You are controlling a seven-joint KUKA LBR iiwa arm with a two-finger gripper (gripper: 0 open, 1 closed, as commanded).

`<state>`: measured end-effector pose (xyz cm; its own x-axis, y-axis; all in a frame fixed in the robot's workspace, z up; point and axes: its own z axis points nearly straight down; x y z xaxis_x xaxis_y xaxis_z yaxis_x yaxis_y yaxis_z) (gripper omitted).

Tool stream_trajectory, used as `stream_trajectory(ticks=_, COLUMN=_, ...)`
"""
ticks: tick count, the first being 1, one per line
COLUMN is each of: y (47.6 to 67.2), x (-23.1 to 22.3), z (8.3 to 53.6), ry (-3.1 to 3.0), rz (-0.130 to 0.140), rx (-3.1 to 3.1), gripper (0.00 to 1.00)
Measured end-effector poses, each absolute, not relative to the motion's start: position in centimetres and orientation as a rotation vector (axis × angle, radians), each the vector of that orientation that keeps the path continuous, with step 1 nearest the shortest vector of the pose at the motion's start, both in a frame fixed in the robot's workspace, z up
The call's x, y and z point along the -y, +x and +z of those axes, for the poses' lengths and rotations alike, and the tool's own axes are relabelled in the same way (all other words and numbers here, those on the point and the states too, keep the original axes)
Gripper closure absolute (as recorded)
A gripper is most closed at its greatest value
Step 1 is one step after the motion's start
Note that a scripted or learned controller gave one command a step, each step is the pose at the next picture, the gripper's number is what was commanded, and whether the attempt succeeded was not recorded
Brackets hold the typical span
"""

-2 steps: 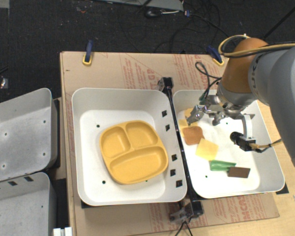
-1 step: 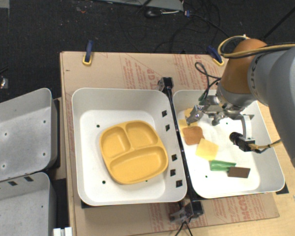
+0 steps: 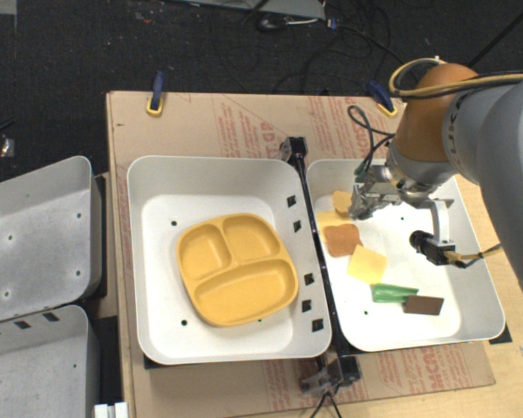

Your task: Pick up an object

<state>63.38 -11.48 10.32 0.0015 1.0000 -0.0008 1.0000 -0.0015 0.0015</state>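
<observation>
1. Take the right bin [image 3: 471, 320] as your landmark: the gripper [image 3: 364, 200] hangs low over its far-left corner, close to the divider rim it shares with the left bin [image 3: 157, 320].
2. You cannot tell from this view whether the tool is clenched or released; nothing is seen gripped in it.
3. The small yellow piece [image 3: 341, 202] lies just beside the gripper, tight against the right bin's left wall, so there is little room on that side.
4. The orange-brown block [image 3: 341, 238] sits just in front of that piece, and the pale yellow block [image 3: 367, 265] touches its near-right corner.
5. Nearer the right bin's front rim lie the green piece [image 3: 392, 293] and the dark brown bar [image 3: 423, 305], side by side and touching.
6. The right half of the bin's floor is open white surface, though the arm's black cable fitting [image 3: 429, 246] hangs over it.
7. Across the divider, the yellow divided tray [image 3: 236, 270] fills the middle of the left bin.
</observation>
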Motion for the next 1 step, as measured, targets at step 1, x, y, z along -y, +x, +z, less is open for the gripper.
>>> stream_trajectory(ticks=1, y=63.59, x=11.64, z=14.63, ry=2.22, rz=0.005, rx=-2.217, gripper=1.0)
